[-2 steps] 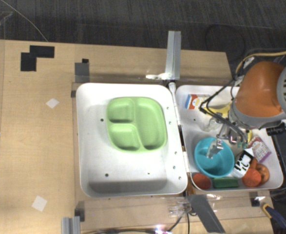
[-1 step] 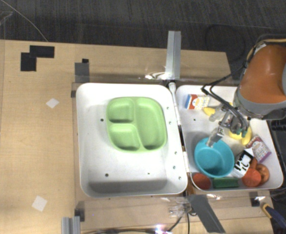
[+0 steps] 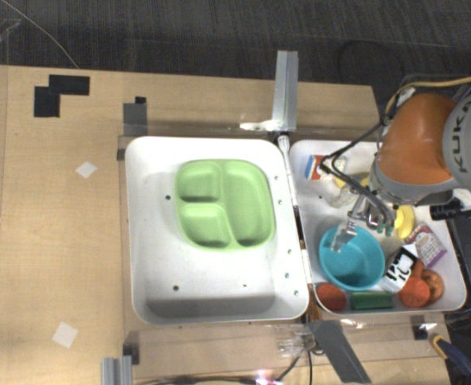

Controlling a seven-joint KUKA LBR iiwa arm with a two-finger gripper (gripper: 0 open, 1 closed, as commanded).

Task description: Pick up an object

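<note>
Over the right bin (image 3: 457, 297), the jaws hang above the blue bowl (image 3: 352, 260); their spread is unclear.

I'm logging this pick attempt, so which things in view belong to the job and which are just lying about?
Job: gripper, hanging over the blue bowl; the right bin's other candidates: green block, red ball, yellow piece.

Lying about: green tray in the left bin.
</note>
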